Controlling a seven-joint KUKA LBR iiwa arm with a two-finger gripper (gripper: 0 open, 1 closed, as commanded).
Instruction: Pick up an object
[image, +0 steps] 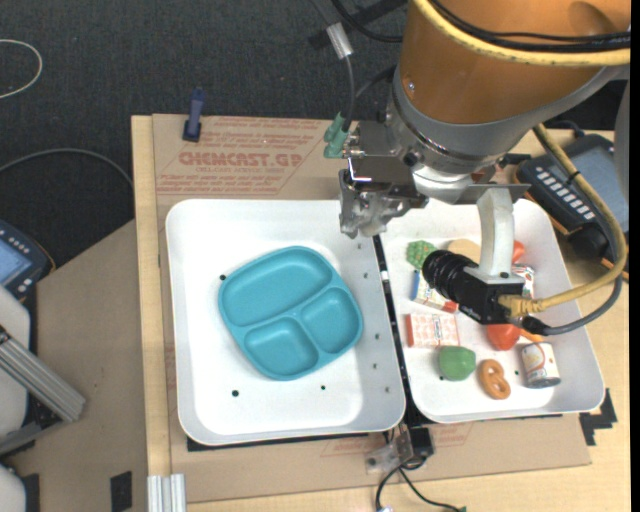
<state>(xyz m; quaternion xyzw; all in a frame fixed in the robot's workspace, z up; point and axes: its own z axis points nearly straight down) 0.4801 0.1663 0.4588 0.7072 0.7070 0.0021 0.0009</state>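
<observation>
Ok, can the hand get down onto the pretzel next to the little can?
Probably yes. The pretzel lies uncovered, with small gaps to the can and the green lump. The hand hangs over the bin rim, so it must travel across first.

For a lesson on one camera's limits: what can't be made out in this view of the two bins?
Camera view:
1. Right bin, far side: covered by the arm.
2. Tan item: partly under the arm, kind unclear.
3. Small can, label: too small to read.
</observation>
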